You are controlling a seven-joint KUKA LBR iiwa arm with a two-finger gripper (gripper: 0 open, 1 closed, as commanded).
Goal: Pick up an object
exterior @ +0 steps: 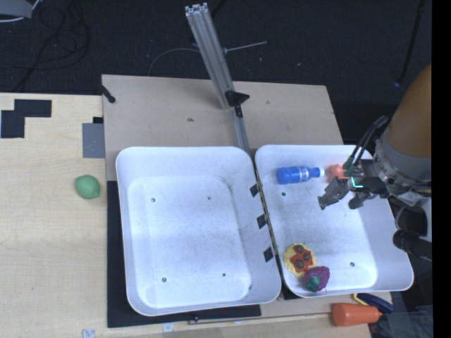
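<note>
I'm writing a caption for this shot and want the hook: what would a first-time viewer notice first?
Probably the gripper hanging over the right bin, just beside a blue bottle lying on its side near the far wall. Next come the small yellow and purple toys at that bin's near edge, and a green ball alone on the bench at left.
</note>
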